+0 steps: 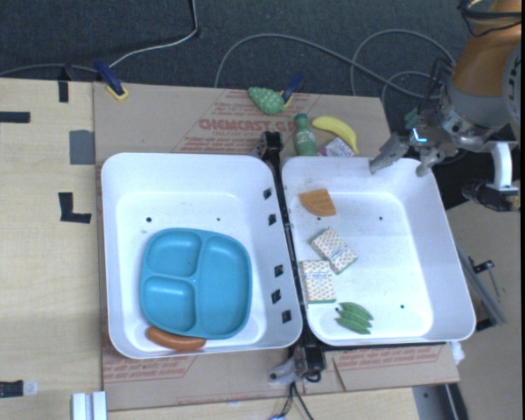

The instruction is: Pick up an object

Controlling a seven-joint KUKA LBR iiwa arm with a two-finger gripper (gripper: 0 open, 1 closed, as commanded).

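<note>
1. We are seeing the gripper (406, 155) hanging at the upper right of the frame, over the top rim of the right bin (437, 234), with the grey and orange arm trailing off to the frame's right edge
2. Its two fingers are standing apart, one pointing toward the lower left and one toward the lower right, and nothing is lying between them
3. We are treating the orange piece (318, 203) as the likeliest thing to pick, since it is lying nearest: it sits in the upper left part of the right bin, down and to the left of the fingers, apart from them
4. Its longer side is running roughly left to right across the frame, so we are judging that the fingers would need to close across its shorter, top-to-bottom span
5. Further down the same bin, two checked packets (333, 249) (318, 281) are lying near each other beside the left wall, and a green pod (353, 317) is resting toward the bottom; all are farther from the fingers than the orange piece
6. The left bin (122, 234) is holding a blue divided plate (195, 281) with an orange sausage (175, 339) just below it, well apart from the gripper
7. On the counter above the bins, a banana (334, 130) and a small green bottle (304, 136) are lying to the left of the gripper, outside the bins
</note>
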